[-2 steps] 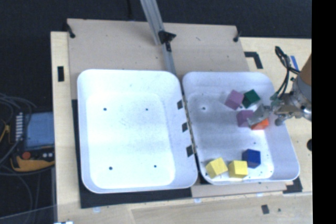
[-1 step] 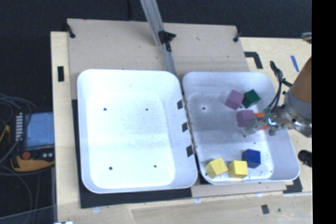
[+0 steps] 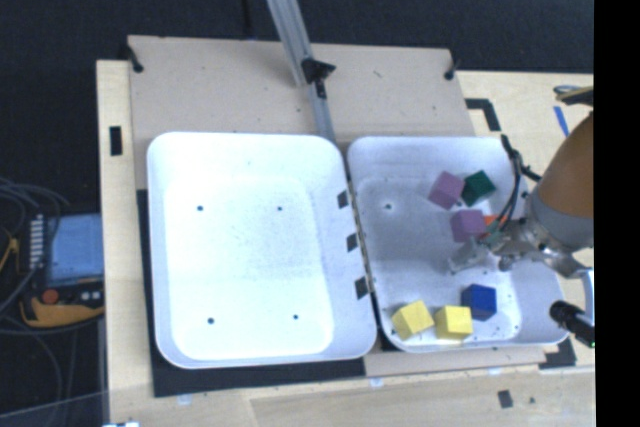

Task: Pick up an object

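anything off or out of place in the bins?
Nothing stands out. All the blocks sit inside the right bin: two purple blocks and a green block near the top, two yellow blocks and a blue block at the bottom. The gripper hangs between the groups.

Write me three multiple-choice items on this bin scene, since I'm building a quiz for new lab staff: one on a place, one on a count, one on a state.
1. Which bin holds the blocks?
A. the left bin
B. the right bin
C. both bins

2. How many yellow blocks are there?
A. one
B. two
C. three

3. How do the two yellow blocks sit?
A. stacked
B. side by side at the near rim
C. in opposite corners

Key:
1 B: every block, such as the green block and blue block, lies in the right bin, where the claw reaches in.
2 B: one yellow block and a second yellow block.
3 B: they lie next to each other at that bin's near rim.
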`<state>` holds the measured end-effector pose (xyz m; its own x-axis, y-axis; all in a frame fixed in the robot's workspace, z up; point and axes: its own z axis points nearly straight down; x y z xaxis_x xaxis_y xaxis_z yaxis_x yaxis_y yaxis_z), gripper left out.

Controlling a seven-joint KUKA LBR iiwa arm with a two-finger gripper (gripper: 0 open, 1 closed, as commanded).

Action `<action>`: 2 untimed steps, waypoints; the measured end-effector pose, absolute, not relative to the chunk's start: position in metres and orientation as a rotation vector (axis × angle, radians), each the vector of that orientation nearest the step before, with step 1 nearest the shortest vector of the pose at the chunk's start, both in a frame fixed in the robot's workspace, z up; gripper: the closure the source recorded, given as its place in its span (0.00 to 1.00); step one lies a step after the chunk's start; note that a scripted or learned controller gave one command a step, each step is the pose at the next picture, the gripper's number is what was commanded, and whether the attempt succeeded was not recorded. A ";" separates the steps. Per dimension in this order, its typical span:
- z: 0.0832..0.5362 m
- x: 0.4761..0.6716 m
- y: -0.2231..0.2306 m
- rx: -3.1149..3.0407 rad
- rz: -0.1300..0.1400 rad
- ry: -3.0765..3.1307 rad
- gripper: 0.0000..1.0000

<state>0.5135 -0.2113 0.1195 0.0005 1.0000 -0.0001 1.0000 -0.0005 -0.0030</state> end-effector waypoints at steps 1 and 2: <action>0.133 0.516 -0.213 -2.234 -0.003 -2.218 1.00; 0.197 0.518 -0.212 -2.224 -0.005 -2.231 1.00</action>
